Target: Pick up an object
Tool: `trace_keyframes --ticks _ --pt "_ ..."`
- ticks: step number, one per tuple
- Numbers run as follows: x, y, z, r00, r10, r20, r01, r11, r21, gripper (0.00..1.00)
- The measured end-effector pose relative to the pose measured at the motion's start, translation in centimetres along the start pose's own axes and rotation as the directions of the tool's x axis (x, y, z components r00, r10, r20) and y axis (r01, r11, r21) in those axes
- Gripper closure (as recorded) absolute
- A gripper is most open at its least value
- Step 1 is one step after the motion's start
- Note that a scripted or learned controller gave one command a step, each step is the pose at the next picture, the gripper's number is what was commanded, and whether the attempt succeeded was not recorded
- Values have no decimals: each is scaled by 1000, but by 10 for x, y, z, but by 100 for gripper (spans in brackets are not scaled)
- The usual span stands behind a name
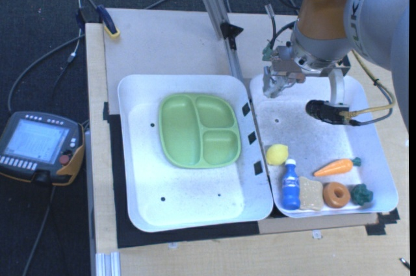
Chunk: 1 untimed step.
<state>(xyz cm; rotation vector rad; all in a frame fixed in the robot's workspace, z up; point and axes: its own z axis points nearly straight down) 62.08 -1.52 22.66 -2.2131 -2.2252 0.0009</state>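
My gripper (273, 87) hangs over the far left part of the right bin (296, 128), above bare bin floor and with nothing between its fingers. Along the bin's near side lie a yellow lemon (277, 154), a blue bottle (290, 184), a slice of bread (311, 193), a brown doughnut (336, 194), an orange carrot (334, 167) and a green broccoli piece (361, 193). All of them are well in front of the gripper.
The left bin (140, 158) holds a green divided plate (199, 130). A metal pole (214, 2) slants down between the two bins. A teach pendant (39, 148) lies on the floor to the left.
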Motion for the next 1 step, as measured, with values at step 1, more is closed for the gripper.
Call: trace_keyframes --ticks 1 --pt "65 -7 1 1000 -2 -1 2 1000 0 100"
